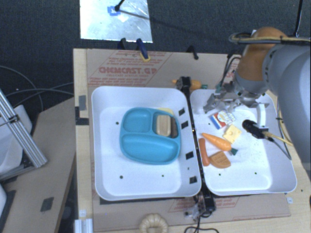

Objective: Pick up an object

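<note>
Lying nearest the camera in the right bin (252, 178), a brown pastry (220, 160) sits well on the near side of the gripper (226, 104). A red sausage (202, 152) lies just beside the pastry, against the wall shared with the left bin (112, 178). A carrot (216, 141) lies aslant beyond the pastry, closer to the gripper but apart from it. A small teal piece (234, 151) rests by the carrot's thick end.

A yellow cheese (232, 133) comes next, near the gripper on its near side. A red, white and blue packet (221, 118) lies flat right below the gripper. Whether the two touch cannot be told. Nothing shows held in the gripper, and whether it is spread or pressed together cannot be told from this angle.

Off to the gripper's side, in the left bin, a blue plate (141, 149) carries a tan slice (163, 125) in the compartment closest to the gripper.

Beyond the gripper, a yellow thing (195, 85) pokes out at the bins' far edge. Farther still are a printed board (131, 69), a blue clamp (142, 50) and a shiny sheet (104, 13).
</note>
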Available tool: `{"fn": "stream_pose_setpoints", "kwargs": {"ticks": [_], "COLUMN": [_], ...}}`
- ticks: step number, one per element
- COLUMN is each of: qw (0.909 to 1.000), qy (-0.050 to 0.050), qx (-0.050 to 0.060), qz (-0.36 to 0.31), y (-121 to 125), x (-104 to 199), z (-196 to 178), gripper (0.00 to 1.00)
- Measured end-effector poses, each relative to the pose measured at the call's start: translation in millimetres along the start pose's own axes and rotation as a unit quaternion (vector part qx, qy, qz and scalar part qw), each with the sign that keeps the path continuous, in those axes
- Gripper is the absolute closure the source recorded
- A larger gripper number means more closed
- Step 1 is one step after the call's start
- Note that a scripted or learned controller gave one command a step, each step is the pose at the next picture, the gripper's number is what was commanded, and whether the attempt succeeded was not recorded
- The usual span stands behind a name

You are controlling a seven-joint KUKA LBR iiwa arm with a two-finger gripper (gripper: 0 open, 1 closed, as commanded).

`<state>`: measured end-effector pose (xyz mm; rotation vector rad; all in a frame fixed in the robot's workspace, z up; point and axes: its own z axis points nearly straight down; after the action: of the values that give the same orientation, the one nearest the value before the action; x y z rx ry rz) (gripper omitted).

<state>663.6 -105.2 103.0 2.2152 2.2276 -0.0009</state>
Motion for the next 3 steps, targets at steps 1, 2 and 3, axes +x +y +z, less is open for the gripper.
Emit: {"fn": "stream_pose_setpoints", "kwargs": {"ticks": [1,2,3], "qw": [1.0,0.9999,1.0], "qy": [-0.002,-0.005,0.0], "qx": [-0.004,-0.011,-0.004], "qz": [0.0,-0.001,0.002], "y": [3.4,6.3,2.5], "x": [-1.1,-3.2,-9.5], "z": [12.2,-1.8,-62.3], "gripper": [0.0,1.0,1.0]}}
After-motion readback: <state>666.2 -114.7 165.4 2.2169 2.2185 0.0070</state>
